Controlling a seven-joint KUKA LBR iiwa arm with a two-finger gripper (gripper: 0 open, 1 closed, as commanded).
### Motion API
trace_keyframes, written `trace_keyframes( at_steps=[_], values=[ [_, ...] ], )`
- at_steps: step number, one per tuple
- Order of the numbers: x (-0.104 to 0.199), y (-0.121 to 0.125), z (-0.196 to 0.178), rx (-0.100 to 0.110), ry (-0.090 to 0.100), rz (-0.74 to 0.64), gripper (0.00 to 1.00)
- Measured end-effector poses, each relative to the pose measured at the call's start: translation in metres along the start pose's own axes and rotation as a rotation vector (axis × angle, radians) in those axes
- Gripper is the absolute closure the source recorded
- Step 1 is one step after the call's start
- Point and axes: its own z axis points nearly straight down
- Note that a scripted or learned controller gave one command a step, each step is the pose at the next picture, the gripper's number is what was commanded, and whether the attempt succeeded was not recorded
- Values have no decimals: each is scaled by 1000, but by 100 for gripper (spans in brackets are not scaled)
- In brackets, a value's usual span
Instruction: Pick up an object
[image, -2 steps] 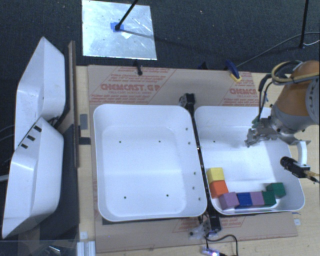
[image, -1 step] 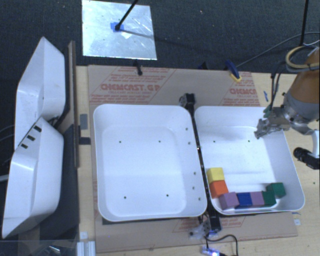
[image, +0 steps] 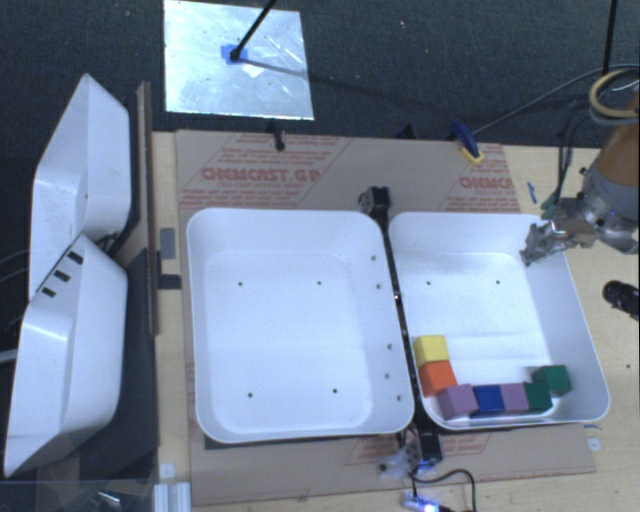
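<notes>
Several blocks lie along the near edge of the right bin (image: 560, 290): a yellow block (image: 431, 348), an orange block (image: 437, 376), a purple block (image: 457, 400), a blue block (image: 489, 399), a second purple block (image: 514, 397) and a green block (image: 548, 386). My gripper (image: 540, 241) hangs over the bin's far right rim, well away from the blocks, with nothing seen between its fingers.
The left bin (image: 290, 320) sits beside the right one, a black clip (image: 377, 199) between them at the far side. A shiny metal sheet (image: 238, 60) lies at the back. White tubs (image: 75, 260) stand at the left.
</notes>
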Motion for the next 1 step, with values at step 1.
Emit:
trace_keyframes(
  at_steps=[1],
  values=[
    [44,12,6,3,2,-3,100]
  ],
)
